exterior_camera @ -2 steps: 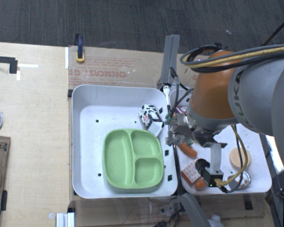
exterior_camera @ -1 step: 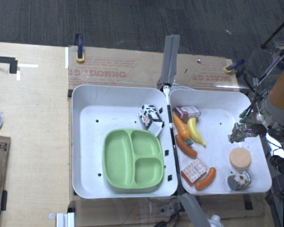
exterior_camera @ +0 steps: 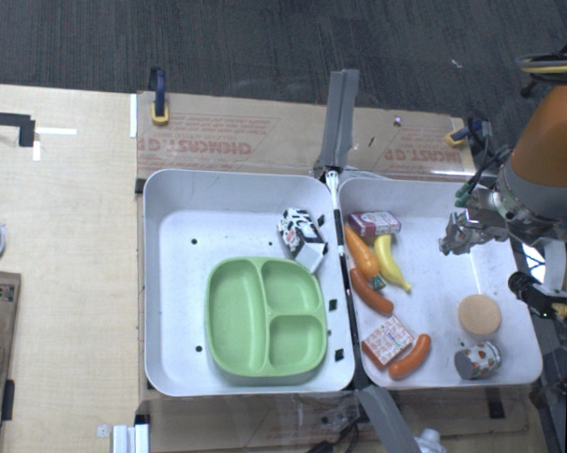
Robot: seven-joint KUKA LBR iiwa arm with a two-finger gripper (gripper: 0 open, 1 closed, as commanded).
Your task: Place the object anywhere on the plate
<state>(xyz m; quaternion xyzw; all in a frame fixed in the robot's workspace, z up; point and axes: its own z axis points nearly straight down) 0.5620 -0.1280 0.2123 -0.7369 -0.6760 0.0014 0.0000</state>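
Note:
A light green plate (exterior_camera: 265, 316) with three compartments lies in the left bin (exterior_camera: 174, 263), with nothing on it. A black-and-white patterned carton (exterior_camera: 300, 233) lies just beyond the plate's far right corner. The right bin (exterior_camera: 506, 287) holds a pink box (exterior_camera: 374, 223), a carrot (exterior_camera: 361, 253), a banana (exterior_camera: 390, 260), two sausages (exterior_camera: 371, 294) (exterior_camera: 410, 356), a checked cracker packet (exterior_camera: 387, 340), a tan round bun (exterior_camera: 479, 315) and a small printed can (exterior_camera: 476, 361). My gripper (exterior_camera: 458, 235) hangs over the right bin's far right part, above bare floor, with nothing seen in it.
A grey divider (exterior_camera: 339, 120) runs between the bins at the back. Blue-and-yellow clamps (exterior_camera: 158, 95) (exterior_camera: 466, 133) hold the cardboard backing. The orange-banded arm (exterior_camera: 550, 148) reaches in from the right edge.

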